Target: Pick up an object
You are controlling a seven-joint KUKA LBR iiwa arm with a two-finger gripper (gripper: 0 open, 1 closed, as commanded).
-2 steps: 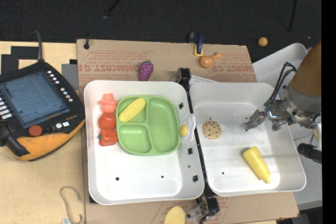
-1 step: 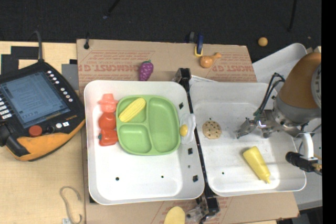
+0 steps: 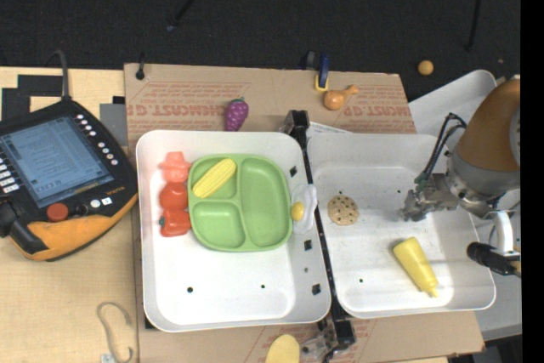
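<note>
In the camera view, the hand (image 3: 414,206) was seen low over the right bin (image 3: 374,302), at its right side, seemingly placed for a reach toward the yellow bottle (image 3: 416,265) lying just nearer, or the cookie (image 3: 342,209) to its left. Nothing was seen gripped. Whether it was open or closed could not be told, being small and shadowed. The green plate (image 3: 242,204) with corn (image 3: 212,177) was kept in the left bin (image 3: 221,302).

Two bins (image 3: 170,285) (image 3: 374,166), one green tray (image 3: 255,217), one corn (image 3: 212,177), one cookie (image 3: 342,210), one yellow bottle (image 3: 416,265).
</note>
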